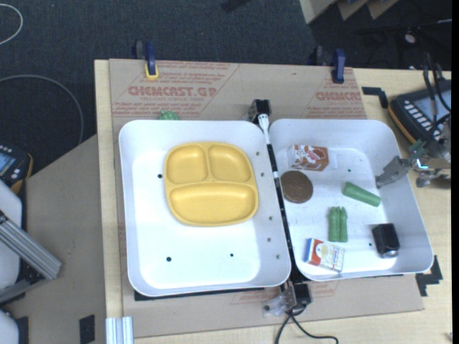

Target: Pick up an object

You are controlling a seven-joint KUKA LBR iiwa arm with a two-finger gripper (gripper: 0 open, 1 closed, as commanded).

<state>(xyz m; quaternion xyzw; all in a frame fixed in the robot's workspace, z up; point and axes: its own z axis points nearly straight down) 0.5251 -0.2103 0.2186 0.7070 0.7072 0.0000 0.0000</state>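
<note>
At the right edge of the frame we see the grey metal gripper [399, 169] over the right white bin's [401, 260] rim, holding nothing; how wide it stands we cannot tell. Left of it lies a green cylindrical piece [361, 194], untouched.

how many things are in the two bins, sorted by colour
yellow: 1, divided plate in the left bin
green: 2, both in the right bin: green pair and green stick
brown: 1, round disc
black: 1, black block
printed packets: 2, one and another
total: 7
</note>
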